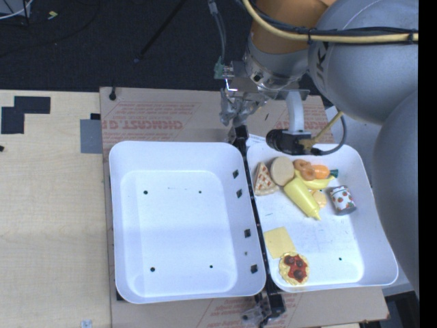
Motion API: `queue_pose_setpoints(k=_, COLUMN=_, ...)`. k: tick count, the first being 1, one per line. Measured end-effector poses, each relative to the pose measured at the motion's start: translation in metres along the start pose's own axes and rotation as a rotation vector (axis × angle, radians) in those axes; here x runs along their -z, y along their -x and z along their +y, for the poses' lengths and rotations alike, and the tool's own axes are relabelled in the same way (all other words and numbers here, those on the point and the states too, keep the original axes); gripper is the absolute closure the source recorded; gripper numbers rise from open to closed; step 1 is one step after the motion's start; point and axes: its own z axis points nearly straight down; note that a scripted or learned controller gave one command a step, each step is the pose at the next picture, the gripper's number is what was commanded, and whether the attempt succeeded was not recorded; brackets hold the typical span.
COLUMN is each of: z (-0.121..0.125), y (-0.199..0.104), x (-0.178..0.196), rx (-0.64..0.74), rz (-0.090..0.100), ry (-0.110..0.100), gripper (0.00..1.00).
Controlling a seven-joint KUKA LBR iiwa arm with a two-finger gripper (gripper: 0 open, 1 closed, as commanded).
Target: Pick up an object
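My gripper hangs over the back edge of the bench, just above the far end of the divider between the two bins. Nothing shows in it. The right bin holds the objects: a tan wedge slice, a round beige biscuit, an orange piece, a yellow banana-like piece, a small printed can, a flat yellow square and a small tart with red topping. The nearest of them, the wedge slice, lies in front and to the right of the gripper.
The left bin sits beside the right one, their rims meeting along a black-clipped divider. Brown cardboard lies under both bins. The big grey arm fills the upper right, above the right bin's back.
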Motion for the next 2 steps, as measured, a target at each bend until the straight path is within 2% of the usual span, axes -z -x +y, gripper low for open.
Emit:
queue_pose_setpoints(k=1, z=0.0, y=-0.056, x=0.114, rx=0.001, rz=0.001, ry=-0.004, gripper=1.0)
queue_pose_setpoints(k=2, z=0.001, y=-0.075, x=0.189, rx=-0.003, rz=-0.002, ry=-0.01, gripper=1.0)
